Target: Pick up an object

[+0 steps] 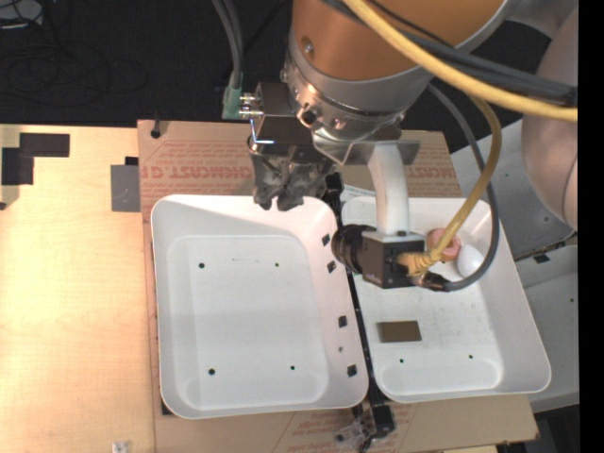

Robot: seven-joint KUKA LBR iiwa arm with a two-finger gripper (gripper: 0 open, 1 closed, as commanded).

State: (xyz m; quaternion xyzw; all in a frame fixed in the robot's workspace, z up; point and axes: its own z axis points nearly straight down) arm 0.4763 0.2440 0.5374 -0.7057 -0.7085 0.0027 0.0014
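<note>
The gripper [288, 189] hangs above the left bin's [179, 347] back rim; finger state unclear. Next: reach an object.

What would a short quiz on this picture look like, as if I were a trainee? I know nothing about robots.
1. True or false: the flat brown piece lies in the left bin.
2. The hand hangs over: A) the far edge of the left bin; B) the flat brown piece; C) the pale wooden board on the left.
3. Fill in: the wide band on the arm above the wrist is coloured ___.

Key
1. False: it lies in the right bin.
2. A.
3. Orange.
</note>
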